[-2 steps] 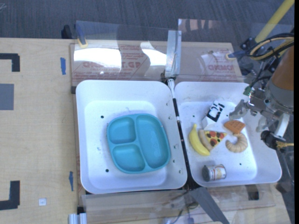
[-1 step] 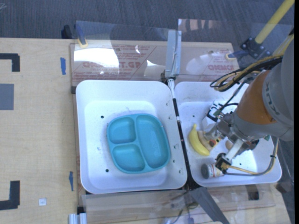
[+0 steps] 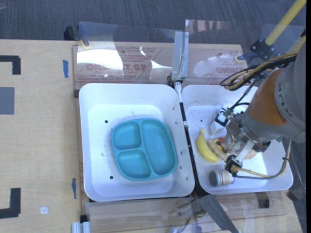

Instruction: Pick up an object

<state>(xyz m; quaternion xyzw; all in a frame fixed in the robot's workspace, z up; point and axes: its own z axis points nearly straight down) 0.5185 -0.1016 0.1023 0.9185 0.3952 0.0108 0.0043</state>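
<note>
A pale wood bench (image 3: pixel 39 130) stands on dark grey carpet (image 3: pixel 146 4). Red print on the clear panel (image 3: pixel 121 64) behind the bins is washed out by glare. The left bin (image 3: pixel 92 130) holds a blue divided plate (image 3: pixel 143 148). In the right bin (image 3: pixel 287 179) the claw (image 3: pixel 231 148) hangs just beside a banana (image 3: pixel 206 147), near a small jar (image 3: pixel 221 177). Its grip cannot be told.

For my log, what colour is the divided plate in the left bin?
The plate is light blue, in the camera view.
</note>
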